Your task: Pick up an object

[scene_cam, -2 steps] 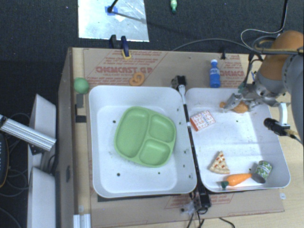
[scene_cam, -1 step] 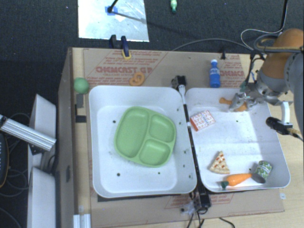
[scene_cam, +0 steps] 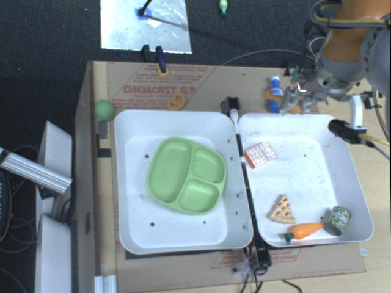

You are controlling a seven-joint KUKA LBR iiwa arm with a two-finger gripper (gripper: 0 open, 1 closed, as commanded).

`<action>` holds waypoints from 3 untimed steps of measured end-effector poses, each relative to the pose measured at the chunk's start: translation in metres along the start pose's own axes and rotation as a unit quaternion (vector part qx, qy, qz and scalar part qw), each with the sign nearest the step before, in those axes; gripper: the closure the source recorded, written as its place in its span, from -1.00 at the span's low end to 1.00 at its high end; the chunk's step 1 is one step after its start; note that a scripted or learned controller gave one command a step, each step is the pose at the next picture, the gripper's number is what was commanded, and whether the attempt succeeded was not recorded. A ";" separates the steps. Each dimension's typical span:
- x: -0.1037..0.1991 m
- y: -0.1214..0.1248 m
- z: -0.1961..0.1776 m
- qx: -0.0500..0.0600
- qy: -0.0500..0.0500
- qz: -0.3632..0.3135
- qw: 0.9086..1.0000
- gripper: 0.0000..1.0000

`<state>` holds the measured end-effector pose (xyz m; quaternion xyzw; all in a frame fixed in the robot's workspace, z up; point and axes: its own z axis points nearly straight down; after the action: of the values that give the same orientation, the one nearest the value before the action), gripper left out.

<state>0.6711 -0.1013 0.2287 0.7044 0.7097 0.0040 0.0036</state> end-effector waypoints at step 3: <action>0.184 -0.001 -0.033 0.004 0.000 0.001 1.000 1.00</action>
<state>0.6689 0.0829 0.2618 0.7051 0.7091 0.0012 0.0005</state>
